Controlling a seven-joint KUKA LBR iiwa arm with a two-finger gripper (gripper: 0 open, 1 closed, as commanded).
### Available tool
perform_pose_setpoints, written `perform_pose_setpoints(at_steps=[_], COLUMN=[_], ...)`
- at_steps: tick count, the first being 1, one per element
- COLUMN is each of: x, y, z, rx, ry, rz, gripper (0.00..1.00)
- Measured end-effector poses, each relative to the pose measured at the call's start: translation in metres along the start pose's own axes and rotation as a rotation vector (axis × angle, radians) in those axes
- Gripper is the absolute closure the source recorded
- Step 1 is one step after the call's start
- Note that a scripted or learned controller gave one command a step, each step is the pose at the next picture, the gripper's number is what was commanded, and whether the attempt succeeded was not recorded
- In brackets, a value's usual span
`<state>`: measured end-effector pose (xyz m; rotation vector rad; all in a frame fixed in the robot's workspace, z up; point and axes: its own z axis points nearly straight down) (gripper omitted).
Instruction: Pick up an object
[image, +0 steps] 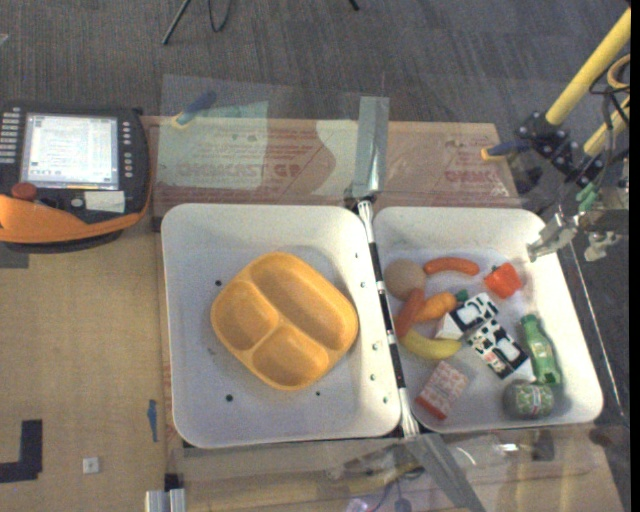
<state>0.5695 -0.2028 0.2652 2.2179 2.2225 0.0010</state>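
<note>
The right bin (570, 300) holds the loose objects. A brown round piece (404, 277) lies at its left, with an orange sausage shape (451, 266) and a red block (504, 280) further right. Two carrots (422, 308) rest above a yellow banana (431, 346). Black-and-white patterned boxes (486, 330) sit in the middle, a green bottle (539, 349) to their right. A pink carton (442, 388) and a green ball (527, 399) lie near the front. My gripper (556, 236) hangs over the bin's upper right edge, above and right of the red block, with nothing seen in it.
The left bin (190, 300) carries an orange divided plate (284, 319). A teach pendant (70, 170) lies on the bench at the far left. A metal divider (380, 300) runs between the bins. Cables and a yellow bar (590, 70) crowd the upper right.
</note>
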Motion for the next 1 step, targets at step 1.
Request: perform_pose_setpoints(at_steps=[1], x=[0.0183], y=[-0.0082], z=[0.1210], rx=[0.000], ry=[0.001], rz=[-0.128], gripper=[0.00])
